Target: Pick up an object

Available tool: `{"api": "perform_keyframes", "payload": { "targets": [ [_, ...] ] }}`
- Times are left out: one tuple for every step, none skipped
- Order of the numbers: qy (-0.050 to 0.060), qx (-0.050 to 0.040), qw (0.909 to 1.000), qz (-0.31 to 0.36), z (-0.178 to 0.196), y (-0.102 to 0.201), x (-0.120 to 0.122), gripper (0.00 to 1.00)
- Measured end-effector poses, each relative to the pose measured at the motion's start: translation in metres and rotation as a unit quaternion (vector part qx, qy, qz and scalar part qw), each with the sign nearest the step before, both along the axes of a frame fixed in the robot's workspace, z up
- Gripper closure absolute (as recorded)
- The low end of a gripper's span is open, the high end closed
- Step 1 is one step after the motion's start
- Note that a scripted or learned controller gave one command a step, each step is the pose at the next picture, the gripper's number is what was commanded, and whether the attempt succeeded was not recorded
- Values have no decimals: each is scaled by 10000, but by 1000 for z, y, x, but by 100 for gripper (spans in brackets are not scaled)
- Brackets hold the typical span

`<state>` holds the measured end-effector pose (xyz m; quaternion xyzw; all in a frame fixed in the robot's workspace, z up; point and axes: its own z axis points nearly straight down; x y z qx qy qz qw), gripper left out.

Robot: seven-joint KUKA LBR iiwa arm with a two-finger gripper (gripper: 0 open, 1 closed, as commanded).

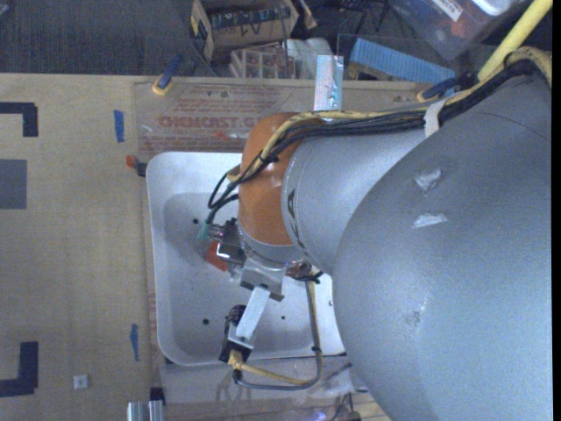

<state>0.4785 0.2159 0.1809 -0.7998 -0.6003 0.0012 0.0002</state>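
Observation:
The grey arm with its orange band reaches down into the white bin and covers most of it. My gripper is low over the bin's left half, seen from behind the wrist. A small red object shows right at the gripper's tip, with a bit of teal-green just above it. I cannot tell whether either is held or lies on the bin floor under the gripper.
The bin's left wall and near-left corner are bare white with a few small dark specks. Wooden bench with blue tape marks lies to the left. Boxes and clutter stand beyond the far edge.

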Motion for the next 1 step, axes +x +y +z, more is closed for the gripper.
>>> {"api": "perform_keyframes", "payload": {
  "targets": [
    [-11,4,9754,2206,87,1,1,100]
  ]
}}
